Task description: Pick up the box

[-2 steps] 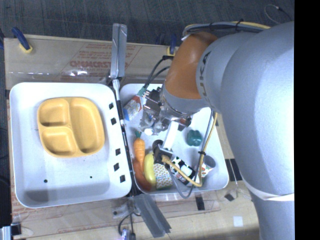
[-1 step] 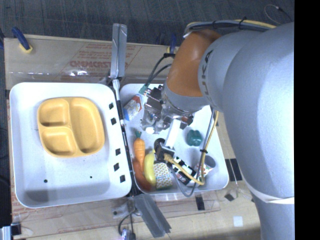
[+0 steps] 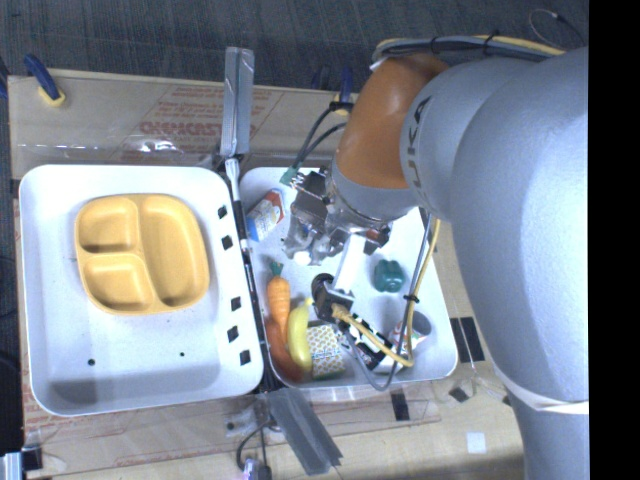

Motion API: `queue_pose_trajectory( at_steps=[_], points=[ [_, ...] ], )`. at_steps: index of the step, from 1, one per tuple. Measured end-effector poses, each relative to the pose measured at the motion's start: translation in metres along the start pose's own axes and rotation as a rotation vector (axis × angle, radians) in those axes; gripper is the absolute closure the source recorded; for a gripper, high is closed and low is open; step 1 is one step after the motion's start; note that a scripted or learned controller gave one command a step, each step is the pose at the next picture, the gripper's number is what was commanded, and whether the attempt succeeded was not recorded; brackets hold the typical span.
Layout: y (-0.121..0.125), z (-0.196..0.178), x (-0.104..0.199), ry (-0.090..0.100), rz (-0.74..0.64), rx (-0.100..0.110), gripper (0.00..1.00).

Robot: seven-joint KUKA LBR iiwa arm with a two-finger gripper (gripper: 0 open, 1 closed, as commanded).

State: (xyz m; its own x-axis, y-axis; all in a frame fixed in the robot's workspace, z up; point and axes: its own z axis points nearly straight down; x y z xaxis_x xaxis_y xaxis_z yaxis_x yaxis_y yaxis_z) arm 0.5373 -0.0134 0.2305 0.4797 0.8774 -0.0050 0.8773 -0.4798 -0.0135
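The worktop (image 3: 120,108) is covered with brown cardboard and carries two white bins side by side. The left bin (image 3: 130,363) holds a yellow plate (image 3: 143,253) with three compartments, lying flat in the far half of the bin, well apart from everything else. Across the divide, the right bin (image 3: 400,236) is crowded. At its far left corner lies a small carton (image 3: 265,215) with red and blue print, tilted against the wall. Nearer the camera, an orange carrot (image 3: 278,296) lies along the left wall, with a yellow banana (image 3: 299,336) just beside it and a red thing (image 3: 278,360) partly hidden under both. The box (image 3: 326,350), with a pale chequered pattern, sits at the near edge of the right bin, touching the banana on its right side. The claw (image 3: 312,236) hangs over the far part of this bin, just to the right of the carton and well apart from the box; whether it is released or clenched cannot be told, and nothing is seen in its grasp. Further right a teal thing (image 3: 388,274) rests on the bin floor. The grey arm (image 3: 500,168) with its orange band (image 3: 385,118) reaches in from the right.
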Motion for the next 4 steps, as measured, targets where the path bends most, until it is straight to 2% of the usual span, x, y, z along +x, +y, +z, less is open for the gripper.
queue_pose_trajectory(
  at_steps=[2,3,4],
  points=[
    [0.0,-0.018,0.001,-0.002,-0.012,0.006,1.0],
    [-0.031,0.011,-0.06,0.002,0.055,-0.007,1.0],
    [-0.006,0.057,-0.117,0.003,-0.142,-0.007,1.0]
  ],
)
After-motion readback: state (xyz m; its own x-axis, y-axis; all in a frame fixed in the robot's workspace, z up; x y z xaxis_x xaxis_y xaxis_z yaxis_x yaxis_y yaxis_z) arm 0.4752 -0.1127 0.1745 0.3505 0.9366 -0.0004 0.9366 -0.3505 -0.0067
